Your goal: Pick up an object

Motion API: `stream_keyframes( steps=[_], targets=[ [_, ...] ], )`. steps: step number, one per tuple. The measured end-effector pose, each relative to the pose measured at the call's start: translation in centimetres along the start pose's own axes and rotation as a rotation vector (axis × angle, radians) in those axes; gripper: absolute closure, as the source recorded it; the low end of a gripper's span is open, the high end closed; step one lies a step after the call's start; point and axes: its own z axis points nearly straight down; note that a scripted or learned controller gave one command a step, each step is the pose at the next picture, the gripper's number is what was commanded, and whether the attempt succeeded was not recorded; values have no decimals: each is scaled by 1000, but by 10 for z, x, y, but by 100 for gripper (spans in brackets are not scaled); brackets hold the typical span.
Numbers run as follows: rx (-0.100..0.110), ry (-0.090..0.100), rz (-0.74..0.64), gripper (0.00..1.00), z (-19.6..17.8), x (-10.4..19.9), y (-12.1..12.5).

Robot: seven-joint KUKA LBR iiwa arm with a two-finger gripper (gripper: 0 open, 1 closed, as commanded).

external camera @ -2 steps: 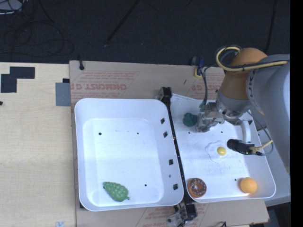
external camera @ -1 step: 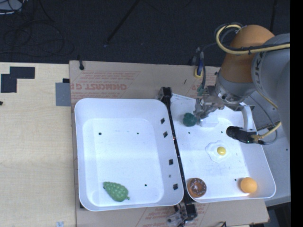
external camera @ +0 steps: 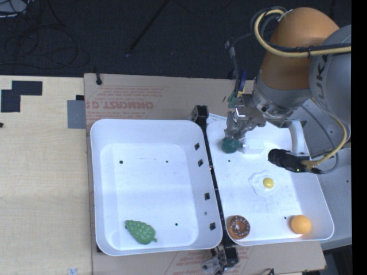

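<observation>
Ball (external camera: 230, 145), small, teal, at the right bin's (external camera: 321, 211) upper-left corner, directly beneath the hand (external camera: 236, 129) whose state cannot be told: probably light, smooth and apt to roll, so best pinched across its widest middle from above.

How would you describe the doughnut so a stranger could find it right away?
Look in the right bin, along its near edge at the corner closest to the divider. The doughnut lies there: a brown ring, unlike the orange ball and the fried egg nearby.
</observation>
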Motion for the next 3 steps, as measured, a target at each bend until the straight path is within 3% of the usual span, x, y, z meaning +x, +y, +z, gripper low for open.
stream_keyframes(
  steps=[1, 2, 3],
  targets=[
    [14, -3, 9, 100, 22, 11, -54],
    [9, -2, 1, 100, 44, 104, -23],
    [8, -2, 2, 100, 55, 172, -6]
  ],
)
